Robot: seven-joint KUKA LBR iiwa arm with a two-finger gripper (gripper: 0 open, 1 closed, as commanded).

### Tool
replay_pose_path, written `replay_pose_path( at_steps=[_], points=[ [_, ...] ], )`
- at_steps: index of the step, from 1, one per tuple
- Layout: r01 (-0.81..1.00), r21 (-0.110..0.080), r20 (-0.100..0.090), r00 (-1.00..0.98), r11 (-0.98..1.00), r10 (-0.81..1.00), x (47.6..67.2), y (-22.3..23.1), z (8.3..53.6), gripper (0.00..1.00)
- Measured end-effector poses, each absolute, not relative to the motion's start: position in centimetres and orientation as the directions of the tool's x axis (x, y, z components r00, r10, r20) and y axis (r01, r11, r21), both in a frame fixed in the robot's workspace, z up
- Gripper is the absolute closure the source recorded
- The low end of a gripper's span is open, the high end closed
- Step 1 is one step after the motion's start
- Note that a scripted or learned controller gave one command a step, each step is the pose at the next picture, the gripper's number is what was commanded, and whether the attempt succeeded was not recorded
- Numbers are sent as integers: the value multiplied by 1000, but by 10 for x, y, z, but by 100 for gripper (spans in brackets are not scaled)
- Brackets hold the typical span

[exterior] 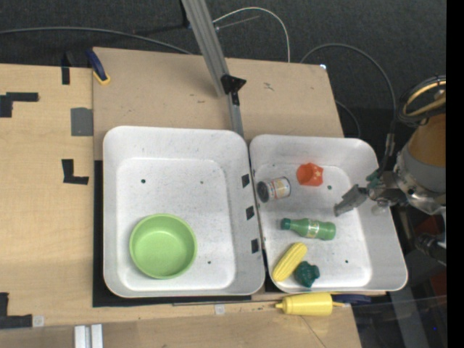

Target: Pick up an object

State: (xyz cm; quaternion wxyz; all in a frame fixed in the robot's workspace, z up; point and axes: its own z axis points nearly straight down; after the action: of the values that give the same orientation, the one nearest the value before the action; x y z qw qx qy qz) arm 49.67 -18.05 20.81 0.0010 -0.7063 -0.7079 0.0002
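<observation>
Gripper [346,203] at right edge of the right bin [377,267]; open or closed cannot be told. Around it, none touching: orange cup [310,174], jar [274,189], green bottle [309,228], corn [289,260], dark green lump [307,274]. Green bowl [163,245] lower left in left bin [174,151].

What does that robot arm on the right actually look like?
The arm is bulky and rounded, grey metal with an orange band above the wrist. Its gripper is a small dark grey part with greenish bits behind it. Thin cables loop across the dark floor beyond the bench.
</observation>
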Motion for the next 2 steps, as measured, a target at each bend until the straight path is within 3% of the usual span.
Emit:
replay_pose_path(
  at_steps=[1, 2],
  points=[
    [1000, -2, 1, -2, 2, 1000, 497, -181, 208, 0],
    [1000, -9, 2, 0, 0, 1000, 485, -180, 151, 0]
  ],
)
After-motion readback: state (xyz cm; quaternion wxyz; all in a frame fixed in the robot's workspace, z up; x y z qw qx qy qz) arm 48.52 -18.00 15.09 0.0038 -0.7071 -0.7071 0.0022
